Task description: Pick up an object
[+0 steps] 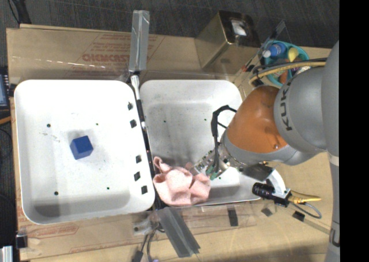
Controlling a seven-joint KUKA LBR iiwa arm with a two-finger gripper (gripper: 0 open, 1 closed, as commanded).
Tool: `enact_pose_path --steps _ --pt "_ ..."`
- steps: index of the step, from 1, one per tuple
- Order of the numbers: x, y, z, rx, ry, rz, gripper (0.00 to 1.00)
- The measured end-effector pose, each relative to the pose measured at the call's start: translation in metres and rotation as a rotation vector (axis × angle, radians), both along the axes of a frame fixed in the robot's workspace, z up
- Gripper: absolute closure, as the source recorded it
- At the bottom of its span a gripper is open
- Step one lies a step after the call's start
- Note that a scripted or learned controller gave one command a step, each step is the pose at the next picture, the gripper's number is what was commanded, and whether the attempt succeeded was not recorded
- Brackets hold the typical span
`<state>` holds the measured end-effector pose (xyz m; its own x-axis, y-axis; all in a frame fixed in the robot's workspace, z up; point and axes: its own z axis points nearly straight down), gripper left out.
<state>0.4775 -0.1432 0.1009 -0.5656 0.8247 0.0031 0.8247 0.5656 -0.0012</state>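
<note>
Gripper (211,169) is seen low in the right bin (184,99), touching a pink cloth (180,184) at its 7 o'clock. Finger state cannot be told. A blue cube (82,146) lies in the left bin (34,99).

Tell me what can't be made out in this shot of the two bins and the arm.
- Tool: too small and cluttered in the camera view to tell how it stands against the pink cloth.
- Right bin: its right side is hidden under the arm.
- Arm: its base is cut off by the view's right side.
- Blue cube: plainly seen in the left bin.

Pink cloth (180,186) — crumpled in right bin's (173,105) near-left corner
</note>
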Motion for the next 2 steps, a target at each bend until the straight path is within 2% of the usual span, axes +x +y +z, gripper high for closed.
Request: enact_pose_path --steps 1,2 --pt "0.0001 -0.0002 0.0001 -0.001 0.000 0.000 0.00" --pt "0.0009 -0.0002 0.0098 -0.001 0.000 0.004 1.00"
